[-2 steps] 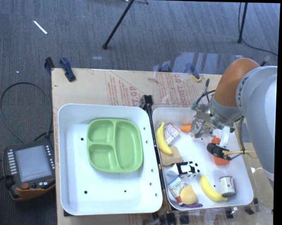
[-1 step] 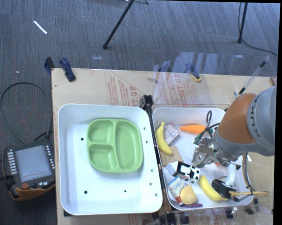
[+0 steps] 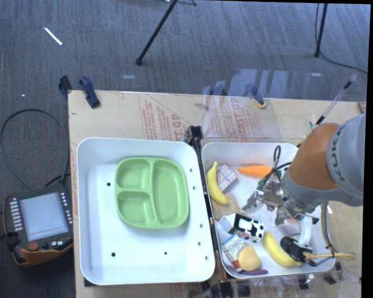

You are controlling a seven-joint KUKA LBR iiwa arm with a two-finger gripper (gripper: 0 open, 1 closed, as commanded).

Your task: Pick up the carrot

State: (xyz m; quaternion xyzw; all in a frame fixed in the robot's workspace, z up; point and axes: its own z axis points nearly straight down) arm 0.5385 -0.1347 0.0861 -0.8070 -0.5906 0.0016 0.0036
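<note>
Gripper [image 3: 265, 200] low in the right bin [image 3: 235, 147] — finger state impossible to tell.
Smooth tapered orange carrot [image 3: 255, 170] just beyond, untouched.

Orange carrot [image 3: 255, 170]; pale green divided plate [image 3: 152, 192]; two yellow bananas [image 3: 216, 185]; black-and-white cow-patterned toy [image 3: 249, 227]; white bins [image 3: 88, 172]; grey, orange-banded arm [image 3: 326, 162].
</note>
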